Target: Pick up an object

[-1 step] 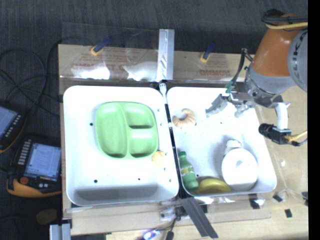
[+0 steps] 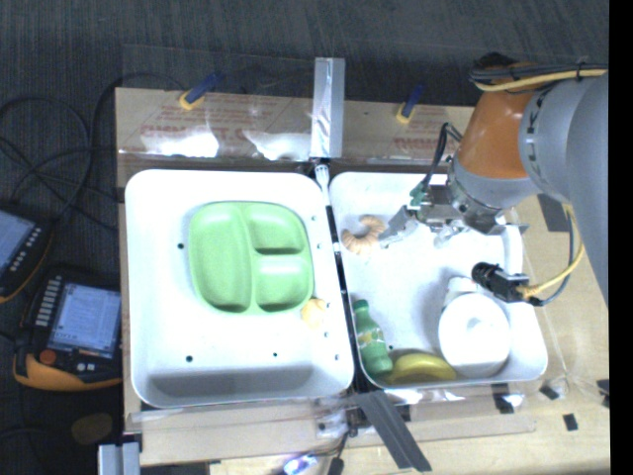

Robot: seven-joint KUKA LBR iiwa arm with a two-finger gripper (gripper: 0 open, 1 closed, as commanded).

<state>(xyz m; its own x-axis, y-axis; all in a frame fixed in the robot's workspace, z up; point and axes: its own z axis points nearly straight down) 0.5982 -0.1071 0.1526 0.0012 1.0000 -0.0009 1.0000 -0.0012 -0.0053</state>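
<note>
Overhead, the camera view looks down on a worktop (image 2: 134,127) carrying two shallow white bins side by side. Left bin (image 2: 158,364) holds a green divided tray (image 2: 249,255) lying flat near its middle, and a small pale yellow lump (image 2: 314,311) sits just beside the tray's lower right corner, close to the wall shared with the other bin. Right bin (image 2: 396,191) holds a tan, knobbly object (image 2: 362,233) near its upper left corner, a green bottle (image 2: 371,336) lying along its left wall toward the front edge, a yellow banana (image 2: 423,367) touching the bottle at the front edge, and a white round container (image 2: 473,330) in the front right corner. The grey arm (image 2: 569,137) with its orange band reaches in from the right edge, and its claw (image 2: 404,222) hangs low in the upper part of the right bin, tips just beside the tan object; nothing is seen between them, and I cannot tell how far apart they stand.
</note>
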